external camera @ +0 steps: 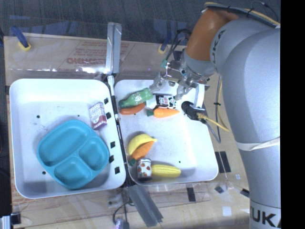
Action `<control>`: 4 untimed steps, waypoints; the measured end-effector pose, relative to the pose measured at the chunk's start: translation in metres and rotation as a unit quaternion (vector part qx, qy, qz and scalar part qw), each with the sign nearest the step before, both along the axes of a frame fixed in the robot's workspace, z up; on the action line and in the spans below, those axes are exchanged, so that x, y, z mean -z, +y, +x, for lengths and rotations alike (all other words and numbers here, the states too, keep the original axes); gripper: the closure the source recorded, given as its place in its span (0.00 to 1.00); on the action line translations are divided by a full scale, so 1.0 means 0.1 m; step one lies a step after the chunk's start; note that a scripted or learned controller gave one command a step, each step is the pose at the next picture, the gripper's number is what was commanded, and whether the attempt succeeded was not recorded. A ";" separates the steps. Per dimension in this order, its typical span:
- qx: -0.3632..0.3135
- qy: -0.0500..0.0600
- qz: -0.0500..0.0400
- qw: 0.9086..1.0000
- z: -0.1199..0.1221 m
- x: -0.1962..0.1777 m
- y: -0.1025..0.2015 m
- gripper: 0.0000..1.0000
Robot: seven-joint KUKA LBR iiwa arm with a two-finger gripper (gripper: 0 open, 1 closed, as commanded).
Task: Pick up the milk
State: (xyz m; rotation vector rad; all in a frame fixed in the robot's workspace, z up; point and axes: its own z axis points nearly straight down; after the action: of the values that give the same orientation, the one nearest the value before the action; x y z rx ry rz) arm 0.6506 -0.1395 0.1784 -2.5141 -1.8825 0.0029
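Observation:
The milk (pixel 164 101) is a small white carton with black markings, standing at the back of the right bin (pixel 200 147). My gripper (pixel 167 92) hovers directly over it, open, with one finger (pixel 156 86) to its left and the other to its right. The carton's top is partly hidden by the gripper, and I cannot tell whether the fingers touch it. A green bottle (pixel 135 98) lies just left of the carton and an orange carrot (pixel 166 112) lies right in front of it.
A second orange carrot (pixel 132 109) lies under the bottle. A banana (pixel 141 142), a small can (pixel 144 168) and a corn cob (pixel 165 171) sit at the right bin's front. The left bin (pixel 28 99) holds a blue divided plate (pixel 72 153) and a maroon carton (pixel 97 114).

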 end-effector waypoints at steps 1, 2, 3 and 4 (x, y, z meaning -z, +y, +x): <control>0.056 0.000 0.000 0.998 0.06 -0.13 0.59 0.00; 0.255 -0.001 0.000 0.967 -0.04 -1.72 -0.25 0.00; 0.244 0.002 0.000 0.970 -0.48 -1.89 -0.29 0.00; 0.302 0.000 0.000 0.953 -0.40 -2.64 0.84 0.00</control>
State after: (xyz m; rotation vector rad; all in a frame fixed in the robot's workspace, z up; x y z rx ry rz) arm 0.6108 -0.0554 0.4419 -2.9643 -1.0366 0.0023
